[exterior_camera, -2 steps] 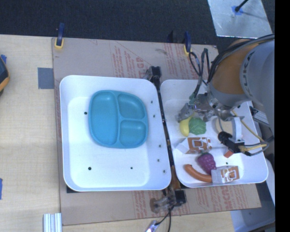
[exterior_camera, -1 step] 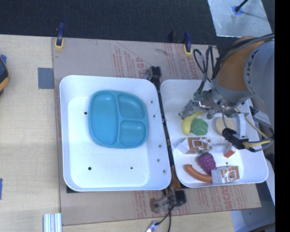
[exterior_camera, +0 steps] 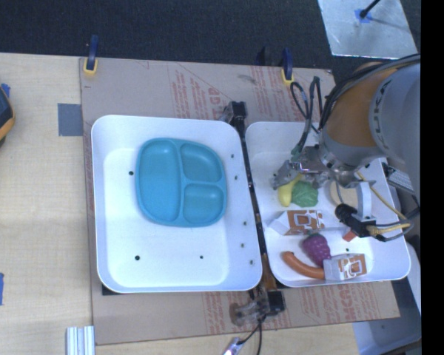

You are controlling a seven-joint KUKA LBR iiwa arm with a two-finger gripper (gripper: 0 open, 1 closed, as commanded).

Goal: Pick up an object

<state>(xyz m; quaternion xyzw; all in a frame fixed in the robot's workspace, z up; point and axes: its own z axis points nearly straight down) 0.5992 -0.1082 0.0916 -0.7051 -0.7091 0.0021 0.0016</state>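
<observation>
Hovering low in the right bin (exterior_camera: 399, 272), the gripper (exterior_camera: 294, 170), its state impossible to tell, hangs just above the green toy (exterior_camera: 305, 194).

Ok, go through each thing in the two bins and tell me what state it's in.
Blue divided plate: flat in the left bin, compartments bare.
Yellow toy: in the right bin, touching the green toy.
Purple toy: lying beside the orange sausage.
Two small cartons: lying flat.
Gripper: low over the yellow and green toys; grip unclear.
</observation>
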